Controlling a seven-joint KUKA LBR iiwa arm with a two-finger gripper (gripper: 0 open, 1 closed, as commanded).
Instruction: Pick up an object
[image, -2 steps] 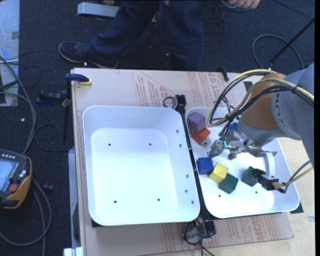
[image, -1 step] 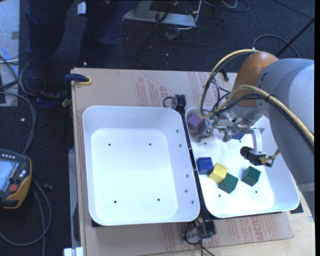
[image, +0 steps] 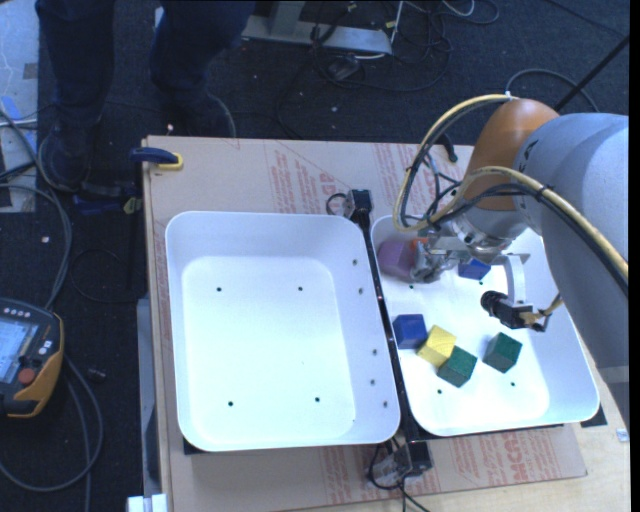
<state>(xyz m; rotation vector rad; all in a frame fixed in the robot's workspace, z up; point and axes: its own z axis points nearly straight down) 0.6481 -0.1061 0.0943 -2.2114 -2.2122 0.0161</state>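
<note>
While the arm (image: 560, 190) hangs low over the far end of the right bin (image: 560, 400), I read the purple block (image: 396, 257) as its likeliest target. It lies in that bin's far-left corner, close against the wall shared with the left bin (image: 270, 330). The gripper (image: 432, 262) sits just beside it, on its right in the view, so the block lies leftward from the tool, toward the divider. Whether they touch I cannot tell, and I cannot tell how the gripper is set; cables and wrist hide it. The block looks rounded and blurred, so I make out no long axis or pointing direction. A blue piece (image: 474, 268) peeks out under the wrist. The blue (image: 409, 330), yellow (image: 437, 346) and two green cubes (image: 458, 366) (image: 503, 351) lie nearer me, well apart from the tool.
</note>
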